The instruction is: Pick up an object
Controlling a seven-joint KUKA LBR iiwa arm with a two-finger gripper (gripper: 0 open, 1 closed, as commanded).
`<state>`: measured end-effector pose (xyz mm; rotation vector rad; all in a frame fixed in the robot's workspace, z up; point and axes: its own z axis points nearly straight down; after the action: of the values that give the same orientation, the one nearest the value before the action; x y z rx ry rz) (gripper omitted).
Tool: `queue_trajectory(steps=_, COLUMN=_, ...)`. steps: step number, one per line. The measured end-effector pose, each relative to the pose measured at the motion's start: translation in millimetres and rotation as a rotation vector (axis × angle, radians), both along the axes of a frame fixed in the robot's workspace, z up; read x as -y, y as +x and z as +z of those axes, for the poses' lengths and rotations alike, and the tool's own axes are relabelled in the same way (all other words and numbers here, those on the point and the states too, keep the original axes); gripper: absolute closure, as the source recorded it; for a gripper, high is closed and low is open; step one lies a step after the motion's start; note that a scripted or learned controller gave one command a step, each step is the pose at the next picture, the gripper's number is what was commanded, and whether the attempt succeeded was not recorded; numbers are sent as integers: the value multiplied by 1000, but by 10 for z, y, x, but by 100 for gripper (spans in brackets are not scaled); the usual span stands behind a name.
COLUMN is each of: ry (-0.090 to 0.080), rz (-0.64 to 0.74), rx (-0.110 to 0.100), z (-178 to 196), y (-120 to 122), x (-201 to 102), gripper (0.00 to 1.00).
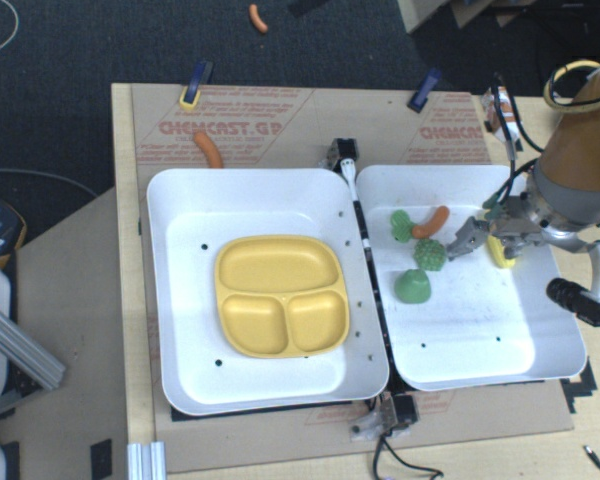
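The right bin [480, 348] holds several small toy foods: a green piece [400, 225], an orange sausage [432, 220], a green broccoli [430, 256], a round green piece [413, 287] and a yellow piece [501, 252]. My gripper [485, 243] hangs low over the right half of this bin and is open. Its left finger [466, 239] points toward the broccoli and stops just short of it. The yellow piece lies right under the gripper's other side, partly hidden by it. Nothing is lifted off the bin floor.
The left bin [180, 268] carries a yellow divided plate [280, 293]. An orange sausage [209, 148] lies on the cardboard behind the left bin, and another [258, 17] on the dark floor. Clamps [192, 86] [424, 90] grip the board's far edge.
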<state>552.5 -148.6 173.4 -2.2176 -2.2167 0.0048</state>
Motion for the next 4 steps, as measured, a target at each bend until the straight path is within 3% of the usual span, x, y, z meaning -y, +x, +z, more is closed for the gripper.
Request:
queue_trajectory(steps=2, ry=0, rz=0, rx=1, z=-910, y=-39, x=87, gripper=0)
queue_trajectory(steps=3, ry=-2, rz=-1, rx=7, z=-781, y=-27, x=93, gripper=100)
queue_trajectory(steps=4, ry=-4, rz=1, rx=10, z=-208, y=-88, x=33, gripper=100)
